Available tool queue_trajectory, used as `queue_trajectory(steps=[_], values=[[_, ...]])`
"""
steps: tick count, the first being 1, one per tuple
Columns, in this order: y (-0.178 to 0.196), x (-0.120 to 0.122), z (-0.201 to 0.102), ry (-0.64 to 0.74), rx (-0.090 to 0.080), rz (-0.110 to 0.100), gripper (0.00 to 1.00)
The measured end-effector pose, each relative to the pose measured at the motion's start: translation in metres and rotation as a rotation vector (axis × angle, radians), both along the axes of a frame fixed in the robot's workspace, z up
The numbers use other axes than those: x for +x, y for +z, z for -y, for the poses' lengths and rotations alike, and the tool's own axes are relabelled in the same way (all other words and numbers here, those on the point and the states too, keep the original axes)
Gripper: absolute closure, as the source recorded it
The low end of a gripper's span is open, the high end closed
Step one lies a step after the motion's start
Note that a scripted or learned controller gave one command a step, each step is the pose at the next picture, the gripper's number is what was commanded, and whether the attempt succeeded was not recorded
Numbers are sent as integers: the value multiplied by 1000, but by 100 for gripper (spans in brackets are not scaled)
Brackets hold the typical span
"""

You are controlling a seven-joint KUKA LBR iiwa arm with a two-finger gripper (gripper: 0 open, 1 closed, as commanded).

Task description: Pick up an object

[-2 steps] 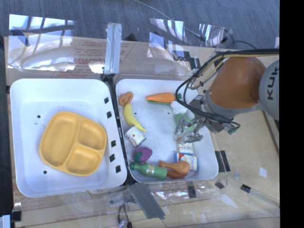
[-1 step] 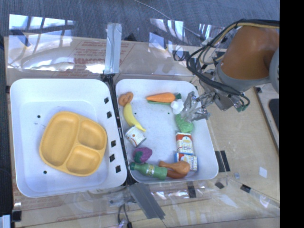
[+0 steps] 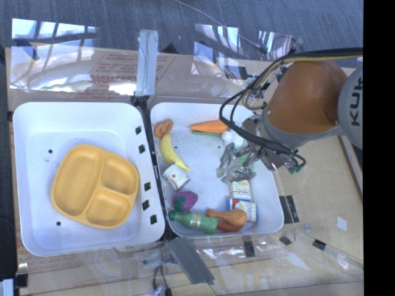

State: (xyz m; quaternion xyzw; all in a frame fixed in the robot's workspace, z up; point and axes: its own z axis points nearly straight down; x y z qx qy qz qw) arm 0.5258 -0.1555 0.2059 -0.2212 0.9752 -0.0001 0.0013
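End effector (image 3: 233,165) is down in the right bin (image 3: 203,113), over its right half, just above the small carton (image 3: 241,191). Can't tell from here whether it's released or clenched; the metal parts blur together and nothing is visibly between them, so I wouldn't call anything grasped.

Candidates all sit in the right bin: carrot (image 3: 208,127) at the top, banana (image 3: 171,153) and an orange piece (image 3: 163,128) along the left wall, a small can (image 3: 176,177), purple piece (image 3: 185,200), green bottle (image 3: 192,221), drumstick (image 3: 228,217) and a second carton (image 3: 244,211) along the bottom edge. Left bin (image 3: 37,122) has just the yellow tray (image 3: 94,185).

Risks as I see them:
- Cartons, drumstick and bottle are packed close in the lower right corner. A descent there likely lands on two things, or pushes one aside instead of closing on it.
- The cartons are close to the right wall, little side room, so the wall may get clipped.
- Cables (image 3: 244,97) loop loose off the wrist over the top rim; could snag.

Open room: the bin's middle, between banana and end effector, is bare floor. Carrot lies apart from the rest, the easiest approach to my eye.
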Motion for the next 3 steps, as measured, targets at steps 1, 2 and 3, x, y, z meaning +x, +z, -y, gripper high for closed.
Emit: queue_trajectory(steps=[1,2,3], values=[[18,15,-16,-61,0,0,100],[-31,-6,21,122,0,-3,100],[-20,-3,20,126,-2,2,100]])
